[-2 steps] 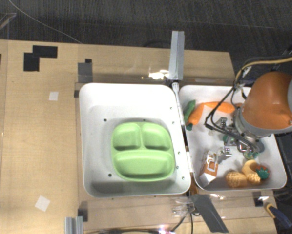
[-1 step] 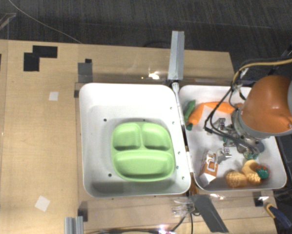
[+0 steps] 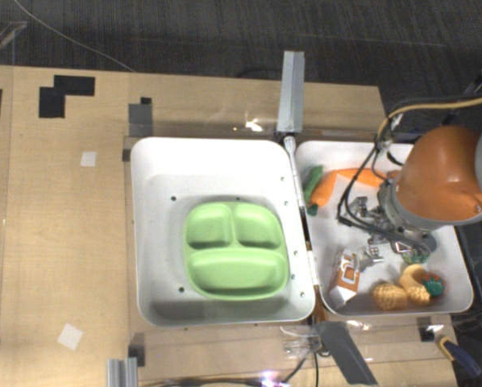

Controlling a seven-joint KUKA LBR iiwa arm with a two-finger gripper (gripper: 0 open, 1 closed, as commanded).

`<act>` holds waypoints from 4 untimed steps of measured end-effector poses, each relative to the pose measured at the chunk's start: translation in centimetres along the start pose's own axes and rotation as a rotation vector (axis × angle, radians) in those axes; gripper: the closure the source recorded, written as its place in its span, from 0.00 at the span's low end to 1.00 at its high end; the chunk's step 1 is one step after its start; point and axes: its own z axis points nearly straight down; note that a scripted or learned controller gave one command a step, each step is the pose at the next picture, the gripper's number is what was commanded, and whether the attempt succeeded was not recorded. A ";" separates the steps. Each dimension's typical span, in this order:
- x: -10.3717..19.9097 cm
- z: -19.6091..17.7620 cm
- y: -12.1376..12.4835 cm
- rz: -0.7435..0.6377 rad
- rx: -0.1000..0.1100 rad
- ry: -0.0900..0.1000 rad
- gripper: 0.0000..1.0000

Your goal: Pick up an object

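In the right bin (image 3: 330,301) lie a toy carrot (image 3: 338,183) with a green top at the back left, a small white and orange packet (image 3: 347,276) at the front left, and a yellow-brown toy (image 3: 404,290) with a green and red end at the front. My gripper (image 3: 384,247) hangs low over the middle of this bin, under the orange wrist band (image 3: 441,176), just right of the packet and behind the yellow-brown toy. Nothing shows between its fingers.
The left bin (image 3: 156,216) holds a green divided plate (image 3: 236,249). A metal post (image 3: 290,95) stands behind the wall between the bins. Cables (image 3: 434,105) loop above the wrist. Wooden bench surface stretches to the left.
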 end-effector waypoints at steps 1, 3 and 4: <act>-7.5 1.1 -0.1 0.102 -0.014 0.046 0.00; -1.4 2.4 -1.2 0.270 -0.016 0.067 0.00; 2.6 2.3 1.1 0.125 -0.022 0.069 0.00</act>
